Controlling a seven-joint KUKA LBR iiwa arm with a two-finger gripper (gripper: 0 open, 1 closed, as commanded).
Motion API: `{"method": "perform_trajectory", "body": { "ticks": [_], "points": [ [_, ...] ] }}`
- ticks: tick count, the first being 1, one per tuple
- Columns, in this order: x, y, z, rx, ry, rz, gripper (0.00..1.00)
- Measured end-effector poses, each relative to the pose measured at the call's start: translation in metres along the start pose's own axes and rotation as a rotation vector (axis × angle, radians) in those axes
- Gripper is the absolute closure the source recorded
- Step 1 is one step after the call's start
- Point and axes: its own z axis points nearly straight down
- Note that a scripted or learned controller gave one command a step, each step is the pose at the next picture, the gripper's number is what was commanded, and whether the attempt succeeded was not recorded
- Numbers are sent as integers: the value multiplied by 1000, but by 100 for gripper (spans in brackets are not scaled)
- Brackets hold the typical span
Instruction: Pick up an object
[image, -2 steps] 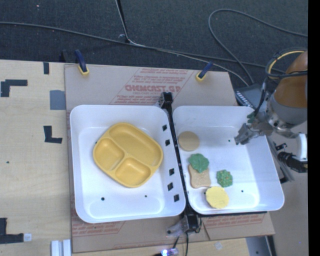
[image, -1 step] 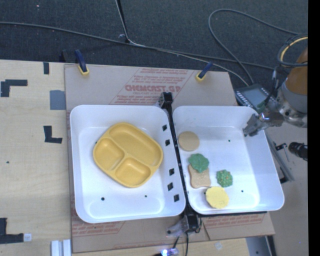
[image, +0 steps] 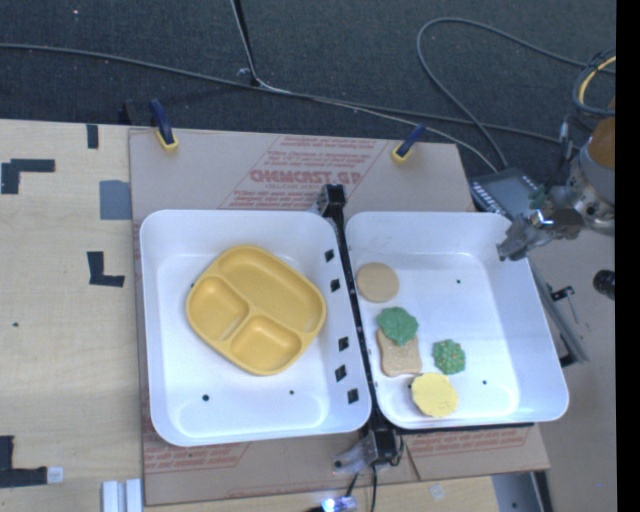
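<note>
The right bin (image: 500, 300) holds several small food pieces along its left side: a tan round cookie (image: 377, 282), a green broccoli-like piece (image: 398, 324) resting on a tan toast slice (image: 401, 356), a smaller green piece (image: 449, 356) and a yellow round piece (image: 434, 394). My gripper (image: 522, 236) hangs at the bin's upper right corner, over the rim, well away from all of these pieces. Nothing shows between its fingers.
The left bin (image: 170, 300) holds a yellow divided tray (image: 255, 308). A black clip divider (image: 340, 300) runs between the bins. Both bins sit on a cardboard sheet (image: 300, 170) held by blue-yellow clamps. Cables cross the dark floor behind.
</note>
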Motion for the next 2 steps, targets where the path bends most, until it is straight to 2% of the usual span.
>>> {"method": "perform_trajectory", "body": {
  "ticks": [1,2],
  "points": [
    [58,11,14,4,3,-5,100],
    [104,19,27,5,2,-4,100]
  ]
}}
